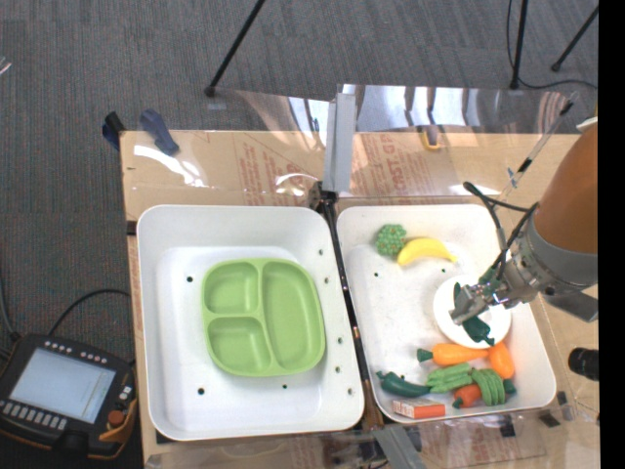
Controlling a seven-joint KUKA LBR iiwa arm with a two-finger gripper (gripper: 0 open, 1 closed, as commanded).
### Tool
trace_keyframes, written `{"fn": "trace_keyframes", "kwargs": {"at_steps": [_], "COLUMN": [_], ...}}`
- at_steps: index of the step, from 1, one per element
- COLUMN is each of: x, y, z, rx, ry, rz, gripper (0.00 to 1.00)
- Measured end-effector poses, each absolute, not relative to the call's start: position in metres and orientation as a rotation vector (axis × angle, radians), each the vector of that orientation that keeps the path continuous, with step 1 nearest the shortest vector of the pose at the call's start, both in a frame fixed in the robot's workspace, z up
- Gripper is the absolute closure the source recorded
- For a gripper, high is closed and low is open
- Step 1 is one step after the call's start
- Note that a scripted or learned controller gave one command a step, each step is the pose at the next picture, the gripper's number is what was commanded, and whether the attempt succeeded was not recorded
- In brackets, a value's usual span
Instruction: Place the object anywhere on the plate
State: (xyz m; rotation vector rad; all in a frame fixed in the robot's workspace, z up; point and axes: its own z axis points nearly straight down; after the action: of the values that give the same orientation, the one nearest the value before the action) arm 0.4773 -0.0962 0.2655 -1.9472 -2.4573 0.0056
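The green three-compartment plate (264, 317) lies in the left bin (166, 233). My gripper (468, 307) hangs low in the right bin (410, 262), over a round white disc (449, 311). A small dark green piece (479, 332) sits right under the gripper on the disc's near side; whether it is held cannot be made out. Toy foods lie around it: a green broccoli (392, 239) and a yellow banana (426, 251) at the back, an orange carrot (459, 355) just in front.
Along the right bin's near edge lie an orange fruit (502, 361), green bean pods (459, 379), a dark green vegetable (402, 385) and a small red box (420, 410). A grey upright post (339, 145) stands behind the bins. A teach pendant (63, 391) rests at the lower left.
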Motion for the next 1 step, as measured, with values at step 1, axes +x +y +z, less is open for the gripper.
{"fn": "trace_keyframes", "kwargs": {"at_steps": [1], "x": [0.5140], "y": [-0.0317], "z": [0.2273], "rx": [-2.002], "ry": [-2.410], "rz": [0.009], "gripper": [1.00]}}
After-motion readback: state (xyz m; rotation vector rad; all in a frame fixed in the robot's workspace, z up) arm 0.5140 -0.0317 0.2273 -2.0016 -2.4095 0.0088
